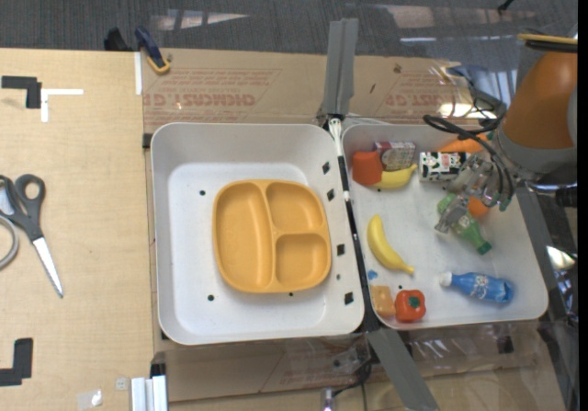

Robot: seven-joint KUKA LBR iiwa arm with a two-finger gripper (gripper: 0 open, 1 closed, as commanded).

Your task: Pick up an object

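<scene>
Since my tool [457,210] hovers at the green bottle [467,231], grip state unclear, I'd pinch its light, slippery plastic body midway.

Robot lab — a test bench.
Two white bins [175,244] are sitting on a cardboard-lined worktop [73,170], scissors [35,225] lying nearby.

The arm [544,110] enters at the right edge of the frame, in its upper half, where the orange band fills the upper right corner above the grey wrist. From there the wrist slants down and to the left. The gripper [457,213] sits at the arm's lower left end, right of centre and about mid-height in the frame, pointing down and left.
</scene>
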